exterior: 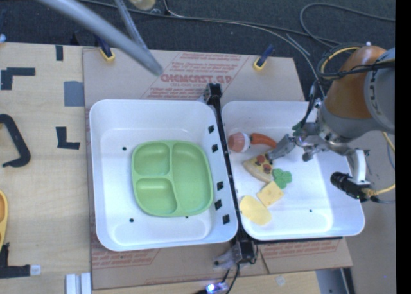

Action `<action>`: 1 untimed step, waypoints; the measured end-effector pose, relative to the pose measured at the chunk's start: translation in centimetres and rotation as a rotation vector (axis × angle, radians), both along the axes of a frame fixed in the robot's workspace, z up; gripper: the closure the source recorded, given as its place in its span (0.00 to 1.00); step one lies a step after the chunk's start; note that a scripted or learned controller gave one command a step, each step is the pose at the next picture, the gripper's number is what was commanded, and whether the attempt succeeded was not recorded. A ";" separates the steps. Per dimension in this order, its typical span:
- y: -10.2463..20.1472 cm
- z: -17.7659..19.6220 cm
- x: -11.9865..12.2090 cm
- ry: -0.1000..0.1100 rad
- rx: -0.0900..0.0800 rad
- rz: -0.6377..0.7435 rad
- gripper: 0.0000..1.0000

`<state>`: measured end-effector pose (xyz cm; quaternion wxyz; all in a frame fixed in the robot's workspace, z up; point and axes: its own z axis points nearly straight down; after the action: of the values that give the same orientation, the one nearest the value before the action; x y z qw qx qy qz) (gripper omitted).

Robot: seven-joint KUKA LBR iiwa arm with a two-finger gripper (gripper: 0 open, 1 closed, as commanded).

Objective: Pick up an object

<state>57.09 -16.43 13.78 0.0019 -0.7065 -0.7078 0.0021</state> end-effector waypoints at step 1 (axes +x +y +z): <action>0.0 -5.1 0.1 -0.008 -0.002 -0.003 0.00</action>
<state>57.17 -16.46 8.70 -0.0014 -0.7075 -0.7067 0.0000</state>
